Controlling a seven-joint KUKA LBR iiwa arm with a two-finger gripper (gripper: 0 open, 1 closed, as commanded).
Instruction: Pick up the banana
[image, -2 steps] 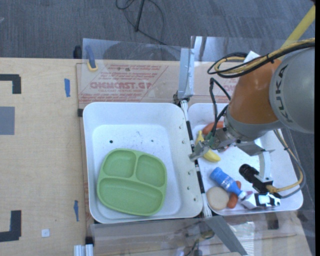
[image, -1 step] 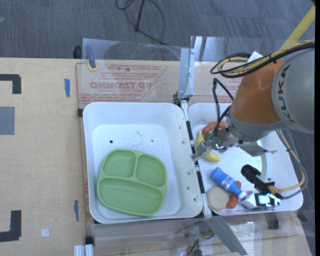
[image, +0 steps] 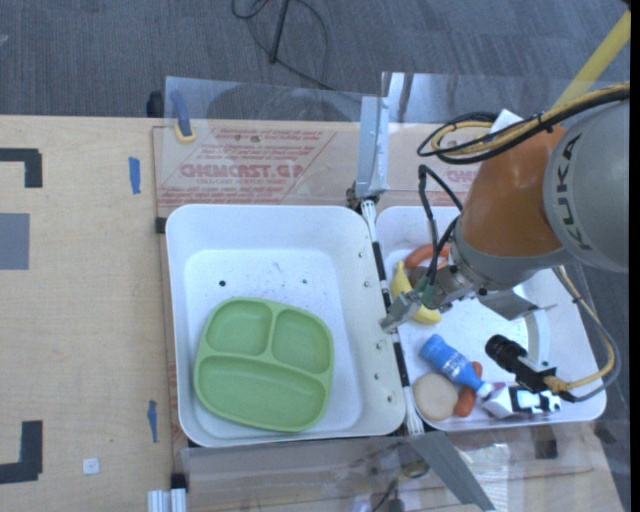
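Pincer (image: 408, 305) sits low in the right bin (image: 575, 405), right at the banana (image: 412, 292) by the divider; whether it is apart or clamped, I cannot tell. Nearest us lie a tan disc (image: 435, 397) and a blue bottle (image: 447, 359). Further back the banana rests on the bin floor, not lifted. Across in the left bin (image: 260, 235) waits a green divided plate (image: 265, 365). My read: reach done, grasp and lift remain.
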